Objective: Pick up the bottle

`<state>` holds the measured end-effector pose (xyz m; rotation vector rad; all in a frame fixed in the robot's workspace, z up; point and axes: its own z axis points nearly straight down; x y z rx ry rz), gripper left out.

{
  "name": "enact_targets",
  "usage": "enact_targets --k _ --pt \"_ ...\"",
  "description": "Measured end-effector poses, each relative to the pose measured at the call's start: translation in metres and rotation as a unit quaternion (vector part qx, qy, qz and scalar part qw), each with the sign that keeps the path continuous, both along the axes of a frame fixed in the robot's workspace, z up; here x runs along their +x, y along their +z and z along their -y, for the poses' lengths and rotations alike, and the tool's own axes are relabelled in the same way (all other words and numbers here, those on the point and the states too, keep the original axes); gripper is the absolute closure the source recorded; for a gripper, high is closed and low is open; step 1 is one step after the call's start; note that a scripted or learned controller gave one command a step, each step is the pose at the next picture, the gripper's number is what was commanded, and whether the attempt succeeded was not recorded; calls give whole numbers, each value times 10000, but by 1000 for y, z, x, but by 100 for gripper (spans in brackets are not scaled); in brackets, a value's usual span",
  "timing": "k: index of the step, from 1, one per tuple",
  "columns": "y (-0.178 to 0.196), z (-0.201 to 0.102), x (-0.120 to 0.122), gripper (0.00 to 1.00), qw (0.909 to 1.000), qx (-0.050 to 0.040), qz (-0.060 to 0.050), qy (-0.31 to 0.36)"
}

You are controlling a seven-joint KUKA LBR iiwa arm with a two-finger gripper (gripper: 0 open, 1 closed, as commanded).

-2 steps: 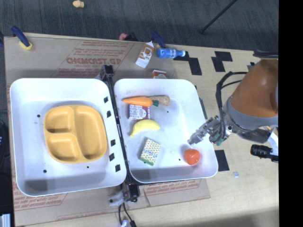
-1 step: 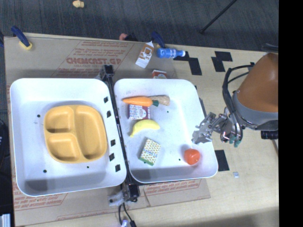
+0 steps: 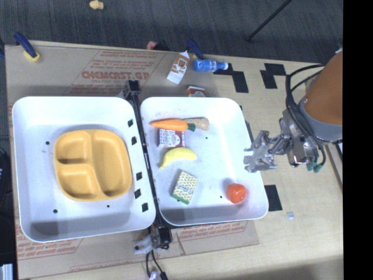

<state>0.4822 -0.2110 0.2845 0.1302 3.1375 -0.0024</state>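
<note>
A small blue bottle point(image 3: 208, 66) lies on its side on the bench, behind the right bin point(image 3: 252, 198) and outside it. My gripper point(image 3: 255, 152) hovers over the right rim of that bin, well in front of the bottle and to its right. Its fingers point(image 3: 260, 138) are spread open with nothing between them. The grey arm with its orange band reaches in from the right edge.
The right bin holds a carrot point(image 3: 169, 123), a red carton point(image 3: 171, 137), a banana point(image 3: 178, 155), a green and yellow box point(image 3: 185, 186) and a red tomato point(image 3: 236, 192). A yellow divided plate point(image 3: 93, 163) sits in the left bin. A small carton point(image 3: 178, 67) lies beside the bottle.
</note>
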Motion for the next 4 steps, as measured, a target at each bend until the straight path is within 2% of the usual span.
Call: enact_targets --k 1,2,3,4 --pt "-5 0 -5 100 9906 4 -10 -1370" --pt "-74 0 -6 100 9821 8 -16 -1886" --pt "-70 -3 -5 100 9992 2 -2 402" --pt "-6 0 -5 100 9907 0 -3 1364"
